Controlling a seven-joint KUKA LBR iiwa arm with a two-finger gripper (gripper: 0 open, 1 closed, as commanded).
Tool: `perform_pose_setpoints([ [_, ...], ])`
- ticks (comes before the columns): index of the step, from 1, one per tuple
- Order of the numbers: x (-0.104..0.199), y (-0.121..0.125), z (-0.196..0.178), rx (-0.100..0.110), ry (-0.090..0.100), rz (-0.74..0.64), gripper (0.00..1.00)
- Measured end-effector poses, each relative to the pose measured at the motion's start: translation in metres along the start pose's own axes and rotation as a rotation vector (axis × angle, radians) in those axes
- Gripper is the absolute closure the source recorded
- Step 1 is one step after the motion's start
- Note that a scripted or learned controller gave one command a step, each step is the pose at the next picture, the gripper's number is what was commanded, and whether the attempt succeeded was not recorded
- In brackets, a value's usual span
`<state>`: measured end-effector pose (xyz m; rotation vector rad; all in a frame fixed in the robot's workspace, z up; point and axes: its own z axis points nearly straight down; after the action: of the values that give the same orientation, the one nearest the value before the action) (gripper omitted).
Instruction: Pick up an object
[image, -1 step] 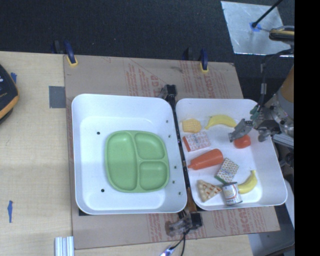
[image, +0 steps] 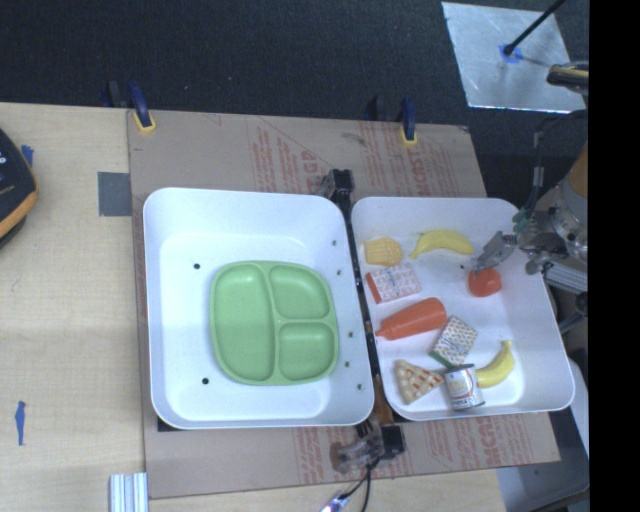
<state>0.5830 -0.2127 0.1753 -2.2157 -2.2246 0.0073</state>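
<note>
The scene sits at the approach step of a pick: nothing is lifted yet, and every object lies on a bin floor. The gripper (image: 492, 252) reaches in from the right edge of the frame and hangs over the upper right part of the right bin (image: 545, 330). One grey finger slants down and to the left with its tip just above a small red piece (image: 484, 283), which reads as the likeliest target; whether the fingers stand apart or together cannot be told from this angle, and nothing shows between them. The red piece lies just below the fingertip, near the bin's right wall, with the upper banana (image: 444, 242) to its upper left and clear floor below it. Further down and to the left in the same bin lie a yellow corn-like piece (image: 383, 250), a printed card (image: 396, 283), an orange carrot (image: 411, 319), a patterned box (image: 454, 341), a pizza slice (image: 416, 380), a small can (image: 462, 388) and a 2nd banana (image: 496, 367). The left bin (image: 180, 300), at centre left, holds a green divided plate (image: 272, 322). The next move likely calls for centring over the red piece, descending straight so the fingers straddle it, closing, then lifting; the nearby wall leaves little room on the right, so a glancing fingertip could push the piece aside.
</note>
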Motion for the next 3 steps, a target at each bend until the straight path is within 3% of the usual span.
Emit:
perform_pose_setpoints([
  [1, 0.009, 0.007, 0.084, 0.001, 0.002, -0.002, 0.00],
  [2, 0.008, 0.008, 0.073, 0.001, 0.000, -0.004, 1.00],
  [3, 0.001, -0.005, 0.003, -0.003, 0.002, 0.002, 1.00],
])
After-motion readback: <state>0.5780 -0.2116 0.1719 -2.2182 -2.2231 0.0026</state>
